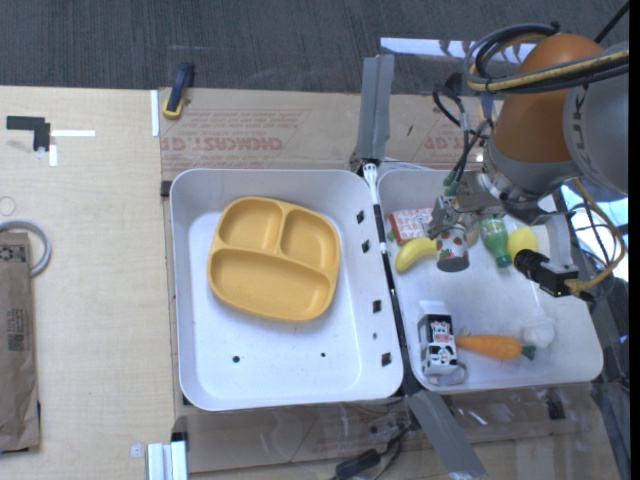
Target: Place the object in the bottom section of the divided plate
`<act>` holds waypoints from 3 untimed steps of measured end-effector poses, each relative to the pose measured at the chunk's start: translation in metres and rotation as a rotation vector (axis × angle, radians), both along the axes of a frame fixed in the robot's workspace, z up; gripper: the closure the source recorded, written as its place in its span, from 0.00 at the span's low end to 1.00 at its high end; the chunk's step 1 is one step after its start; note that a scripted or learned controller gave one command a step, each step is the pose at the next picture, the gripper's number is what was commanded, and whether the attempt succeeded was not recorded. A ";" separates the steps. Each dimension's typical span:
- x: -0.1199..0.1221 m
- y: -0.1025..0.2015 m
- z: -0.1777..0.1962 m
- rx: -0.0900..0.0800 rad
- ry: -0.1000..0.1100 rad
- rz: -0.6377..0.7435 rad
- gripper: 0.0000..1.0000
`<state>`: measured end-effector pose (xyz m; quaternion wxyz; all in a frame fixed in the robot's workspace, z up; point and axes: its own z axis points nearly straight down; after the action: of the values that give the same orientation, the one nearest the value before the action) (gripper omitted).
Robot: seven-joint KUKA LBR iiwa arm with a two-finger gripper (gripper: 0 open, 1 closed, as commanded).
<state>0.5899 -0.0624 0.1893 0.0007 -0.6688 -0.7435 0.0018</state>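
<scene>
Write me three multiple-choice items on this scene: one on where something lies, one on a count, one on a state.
1. Where does the carrot lie?
A. On the divided plate
B. In the right bin, near its front edge
C. On the cardboard behind the bins

2. How many sections has the yellow divided plate?
A. Two
B. Three
C. Five

3. What do the plate's sections hold?
A. Nothing
B. A banana
C. A milk carton

Answers:
1. B: the carrot rests on the right bin floor beside the small carton.
2. B: two small sections sit above one long one.
3. A: bare yellow surface shows in all three; the banana lies in the right bin near the claw.
</scene>
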 end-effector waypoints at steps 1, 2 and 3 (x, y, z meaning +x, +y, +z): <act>-0.005 -0.020 0.056 -0.001 -0.001 -0.204 1.00; -0.005 -0.020 0.056 -0.001 -0.001 -0.204 0.00; -0.004 -0.021 0.063 -0.004 0.003 -0.202 1.00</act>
<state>0.5856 -0.0831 0.2525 0.0006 -0.7403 -0.6723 0.0041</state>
